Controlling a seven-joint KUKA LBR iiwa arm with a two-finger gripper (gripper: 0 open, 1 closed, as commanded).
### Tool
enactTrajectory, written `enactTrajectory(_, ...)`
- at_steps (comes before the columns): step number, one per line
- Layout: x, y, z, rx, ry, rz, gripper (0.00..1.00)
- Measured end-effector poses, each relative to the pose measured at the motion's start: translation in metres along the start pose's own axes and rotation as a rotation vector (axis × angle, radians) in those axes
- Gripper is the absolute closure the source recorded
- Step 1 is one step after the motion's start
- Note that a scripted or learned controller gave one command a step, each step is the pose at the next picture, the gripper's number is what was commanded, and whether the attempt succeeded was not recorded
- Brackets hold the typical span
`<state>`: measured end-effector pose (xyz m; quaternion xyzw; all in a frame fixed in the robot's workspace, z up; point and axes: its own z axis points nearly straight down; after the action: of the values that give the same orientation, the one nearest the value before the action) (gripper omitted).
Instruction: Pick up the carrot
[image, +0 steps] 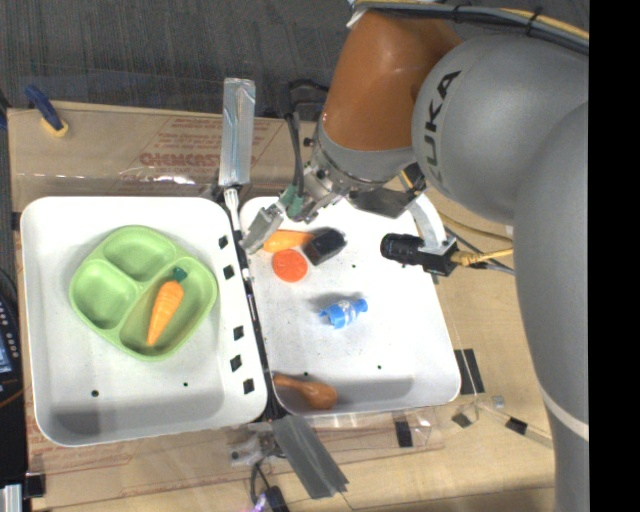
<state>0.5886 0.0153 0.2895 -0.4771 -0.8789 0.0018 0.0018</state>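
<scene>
The carrot, orange with a green top, lies in the lower right compartment of a green divided plate in the left bin. My gripper hangs over the top left corner of the right bin, well to the right of the carrot. Its fingers stand apart with nothing between them. One fingertip sits close to the wall between the bins, beside an orange piece.
The right bin holds a red-orange disc, a black block, a blue object and a brown item at its front wall. The grey arm looms over the right bin's far side.
</scene>
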Motion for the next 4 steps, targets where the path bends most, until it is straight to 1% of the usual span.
enactTrajectory(1,-0.061,-0.003,0.041,0.002,0.003,-0.233,0.0)
enactTrajectory(2,-0.061,-0.003,0.041,0.001,0.003,-0.234,0.0)
enactTrajectory(3,-0.11,-0.01,0.081,0.001,0.002,0.007,0.0)
enactTrajectory(4,-0.14,-0.014,0.184,-0.002,-0.001,-0.249,0.0)
